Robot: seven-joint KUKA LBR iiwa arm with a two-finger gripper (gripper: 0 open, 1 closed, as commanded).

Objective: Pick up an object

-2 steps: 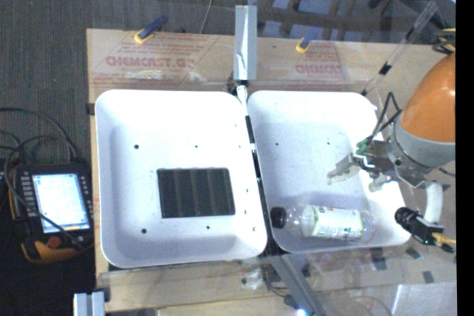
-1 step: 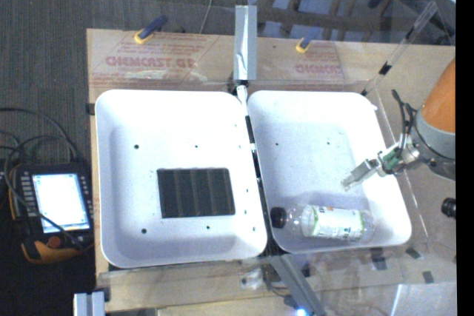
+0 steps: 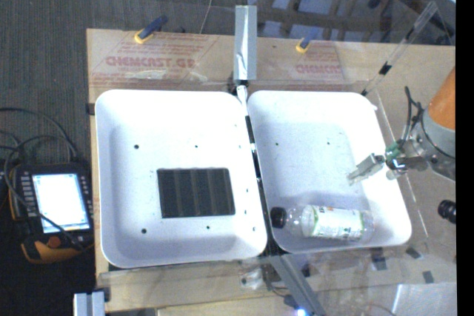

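Two white bins sit side by side on the tabletop (image 3: pixel 148 59). The left bin (image 3: pixel 118 122) holds a dark ribbed tray (image 3: pixel 196 192). A clear bottle (image 3: pixel 326 222) lies along the right bin's (image 3: pixel 311 122) front edge. The gripper (image 3: pixel 368 167) hovers by that bin's right edge, its opening impossible to judge. It should descend squarely over the bottle's middle. The arm is cut off.

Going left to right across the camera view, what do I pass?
Teach pendant with lit screen → left white bin → dark ridged block → right white bin → clear plastic bottle → gripper.
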